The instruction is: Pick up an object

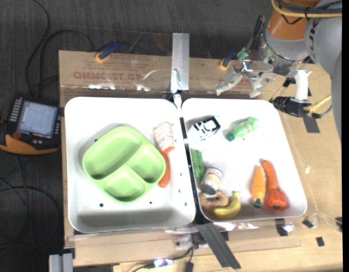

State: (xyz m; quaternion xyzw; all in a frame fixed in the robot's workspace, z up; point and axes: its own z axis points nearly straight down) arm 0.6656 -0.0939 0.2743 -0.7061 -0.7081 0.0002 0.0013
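My gripper hangs above the far edge of the right bin, over the bench rather than over the things inside, and my two fingers stand spread apart with nothing between them. Below me in that bin lie a green bottle near the far side, a small black and white packet just left of it, and, toward the near side, a carrot touching a red and orange pepper. A banana curls in the near corner beside a small jar. In the left bin sits a green divided plate, with a tube-like packet against its right edge.
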